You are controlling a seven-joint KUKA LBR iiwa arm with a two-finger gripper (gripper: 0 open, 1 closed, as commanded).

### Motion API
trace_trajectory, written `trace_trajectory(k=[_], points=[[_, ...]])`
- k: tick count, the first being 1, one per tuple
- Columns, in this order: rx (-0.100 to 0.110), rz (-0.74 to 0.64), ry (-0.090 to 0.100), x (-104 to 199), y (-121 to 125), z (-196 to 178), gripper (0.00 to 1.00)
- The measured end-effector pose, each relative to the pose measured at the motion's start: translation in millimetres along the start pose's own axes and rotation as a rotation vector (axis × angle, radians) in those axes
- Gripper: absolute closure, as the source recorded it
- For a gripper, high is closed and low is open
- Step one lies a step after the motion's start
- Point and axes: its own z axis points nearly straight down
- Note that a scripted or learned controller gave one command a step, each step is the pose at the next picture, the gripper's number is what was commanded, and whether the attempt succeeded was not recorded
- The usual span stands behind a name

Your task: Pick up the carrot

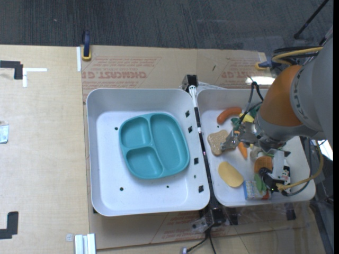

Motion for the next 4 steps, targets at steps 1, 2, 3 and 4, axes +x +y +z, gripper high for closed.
trace_trajectory(k=[1, 2, 3, 4], points=[[0.001, -0.001, 0.001, 0, 0, -9, 1.0], [0.004, 0.093, -0.002, 62, -31, -98, 1.0], [0.004, 0.092, -0.002, 62, -31, -98, 0.0], [0.008, -0.05, -0.002, 6, 12, -35, 0.0]])
